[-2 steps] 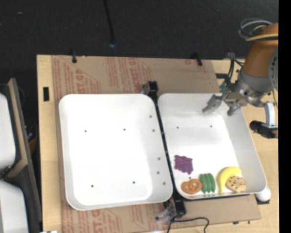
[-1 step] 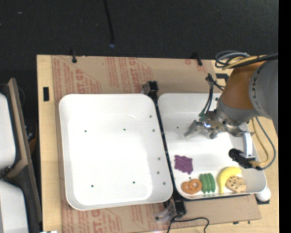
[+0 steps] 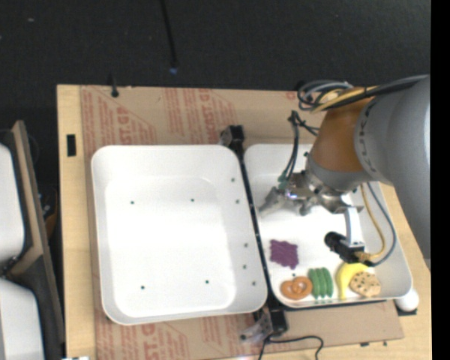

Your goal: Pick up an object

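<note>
— What was there to pick?

— Four small things lay in a row along the near edge of the right bin (image 3: 402,272): a purple lump (image 3: 284,253) with a ragged outline, an orange ring (image 3: 295,288) like a pretzel, a green ridged piece (image 3: 322,283), and a yellow one (image 3: 359,281) with a speckled tan biscuit on it. The orange, green and yellow ones sat just beside one another; the purple lump lay a little behind them, near the wall between the bins.

— And you?

— My fingers (image 3: 283,198) hung over the far part of the right bin, close to that dividing wall, well apart from the row. They looked spread, with nothing between them.

— Anything in the way?

— My own wrist and its cables hung over the bin's middle, and a black fitting (image 3: 337,242) on them sat just behind the yellow piece. The left bin (image 3: 105,201) lay beside it on the tabletop (image 3: 157,115).
</note>
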You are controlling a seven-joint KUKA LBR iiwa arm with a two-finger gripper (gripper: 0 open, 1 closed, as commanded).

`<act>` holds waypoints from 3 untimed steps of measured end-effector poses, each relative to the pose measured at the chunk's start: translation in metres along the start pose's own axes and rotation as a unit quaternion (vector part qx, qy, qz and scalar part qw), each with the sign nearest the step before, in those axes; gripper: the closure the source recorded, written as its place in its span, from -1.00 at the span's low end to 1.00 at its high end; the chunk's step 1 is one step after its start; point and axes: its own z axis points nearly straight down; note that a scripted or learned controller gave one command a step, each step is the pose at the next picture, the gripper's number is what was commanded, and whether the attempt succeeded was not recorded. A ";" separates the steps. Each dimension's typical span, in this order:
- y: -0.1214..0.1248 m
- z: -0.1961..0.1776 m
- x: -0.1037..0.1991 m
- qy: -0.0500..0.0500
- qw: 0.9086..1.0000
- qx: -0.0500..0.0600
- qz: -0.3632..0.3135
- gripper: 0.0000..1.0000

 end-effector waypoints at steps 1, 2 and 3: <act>-0.032 -0.055 -0.066 -0.002 1.000 -0.002 0.005 -1.00; -0.017 0.002 -0.002 0.000 1.000 0.002 0.000 -1.00; -0.034 0.000 -0.061 -0.001 1.000 0.000 0.005 -1.00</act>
